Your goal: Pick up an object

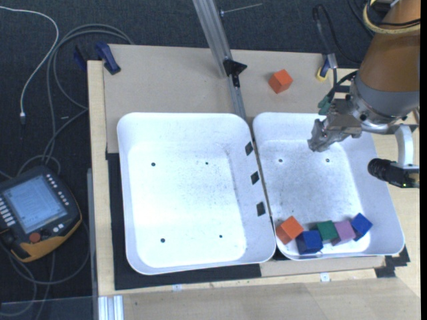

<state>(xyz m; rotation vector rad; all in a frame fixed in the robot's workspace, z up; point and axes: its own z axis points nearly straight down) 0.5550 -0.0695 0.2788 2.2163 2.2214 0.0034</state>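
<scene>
My gripper (325, 139), its state hidden from me, hangs over the far part of the right bin (293, 122), while the blocks lie well apart toward the near rim, the green block (327, 231) almost straight below in view.

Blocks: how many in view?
6. Five along the right bin's near edge: orange, dark blue, green, purple, blue. One orange block on the bench behind the bins.
</scene>
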